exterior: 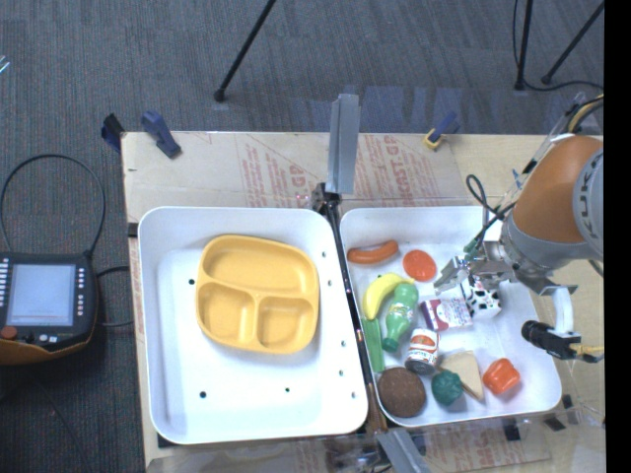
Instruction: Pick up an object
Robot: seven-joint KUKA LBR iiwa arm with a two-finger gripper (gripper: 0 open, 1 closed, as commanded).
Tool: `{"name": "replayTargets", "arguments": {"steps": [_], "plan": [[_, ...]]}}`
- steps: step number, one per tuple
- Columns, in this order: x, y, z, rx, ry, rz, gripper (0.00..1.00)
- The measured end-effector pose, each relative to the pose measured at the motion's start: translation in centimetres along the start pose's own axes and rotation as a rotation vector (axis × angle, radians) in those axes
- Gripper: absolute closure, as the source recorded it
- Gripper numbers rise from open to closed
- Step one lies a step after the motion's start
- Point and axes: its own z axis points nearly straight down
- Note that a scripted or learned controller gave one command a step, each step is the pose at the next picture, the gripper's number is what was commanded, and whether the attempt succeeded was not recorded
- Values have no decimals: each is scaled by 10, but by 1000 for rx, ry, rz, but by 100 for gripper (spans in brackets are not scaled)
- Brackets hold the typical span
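Red mirrored print on cardboard tabletop [394, 170], unreadable; hand [461, 272] over pink-labelled packet [449, 312], grip state can't tell.

On the worktop [246, 170] two bins sit side by side: the left bin [168, 402] holds a divided tray [258, 294], the right bin [537, 387] (nearer the arm [557, 205]) a clutter of toy foods [419, 328].

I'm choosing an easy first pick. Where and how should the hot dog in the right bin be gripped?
Grip the hot dog across its narrow middle, coming straight down. It lies flat and apart near the bin's far left corner, its long axis running left-right, so the fingers would close across its width.
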Motion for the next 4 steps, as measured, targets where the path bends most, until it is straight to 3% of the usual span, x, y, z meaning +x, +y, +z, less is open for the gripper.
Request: {"name": "replayTargets", "arguments": {"steps": [1,2,4], "plan": [[-5,71,3,11,3,88,0],[-2,55,2,4,1,191,0],[-9,53,2,5,5,212,0]]}}
